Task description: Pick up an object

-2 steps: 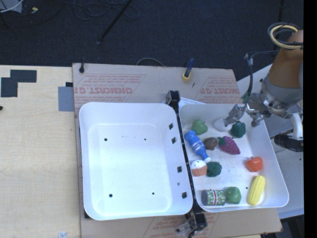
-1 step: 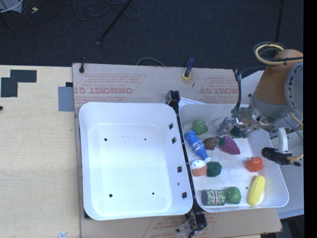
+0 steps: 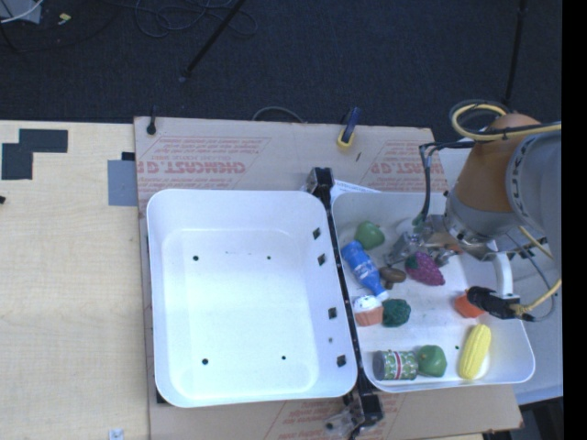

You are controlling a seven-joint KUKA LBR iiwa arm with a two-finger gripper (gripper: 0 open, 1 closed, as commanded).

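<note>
In the camera view, the gripper (image 3: 410, 246) hangs low in the right bin (image 3: 523, 360); whether it grips anything, I cannot tell. Purple grapes (image 3: 426, 268) lie just beside it, 1 blue bottle (image 3: 360, 266) left of it.

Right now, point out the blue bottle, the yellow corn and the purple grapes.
blue bottle (image 3: 359, 266): camera view, mid-body.
yellow corn (image 3: 474, 351): camera view, middle of cob.
purple grapes (image 3: 426, 269): camera view, centre of bunch.
</note>
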